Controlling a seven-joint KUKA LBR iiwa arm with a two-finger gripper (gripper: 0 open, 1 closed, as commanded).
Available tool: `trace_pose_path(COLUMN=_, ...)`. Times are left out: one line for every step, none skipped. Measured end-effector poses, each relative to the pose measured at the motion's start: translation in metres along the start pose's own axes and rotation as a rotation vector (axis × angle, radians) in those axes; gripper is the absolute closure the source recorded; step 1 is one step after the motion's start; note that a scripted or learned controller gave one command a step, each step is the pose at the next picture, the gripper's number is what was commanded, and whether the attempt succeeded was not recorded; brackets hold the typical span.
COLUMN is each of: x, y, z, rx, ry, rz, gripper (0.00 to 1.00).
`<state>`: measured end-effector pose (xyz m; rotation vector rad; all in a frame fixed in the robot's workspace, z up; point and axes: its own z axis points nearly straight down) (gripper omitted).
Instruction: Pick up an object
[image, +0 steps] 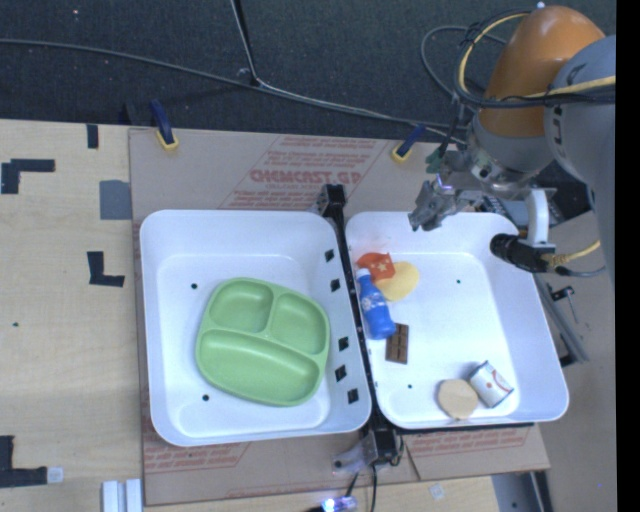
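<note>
Camera view: two white bins; the left bin (160, 300) holds one green plate (263, 341), the right bin (520, 330) six small objects (378, 310). End effector (432, 215) hovers above its far rim, seemingly slightly apart, clasping nothing.

glossy green plastic plate (263, 340), smooth white bins (160, 235)

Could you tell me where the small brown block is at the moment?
The brown block lies in the right bin, toward its left side, just below and right of the blue bottle.
</note>
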<state>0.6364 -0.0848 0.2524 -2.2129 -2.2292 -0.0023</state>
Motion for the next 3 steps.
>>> trace_pose_path(x=0.048, y=0.008, z=-0.003, rx=0.001, ry=-0.001, rz=0.001, gripper=1.0)
trace_pose_path(x=0.094, y=0.011, z=0.012, rx=0.004, ry=-0.001, rz=0.002, gripper=1.0)
trace_pose_path(x=0.146, y=0.013, z=0.007, rx=0.002, ry=0.0, rz=0.001, gripper=1.0)
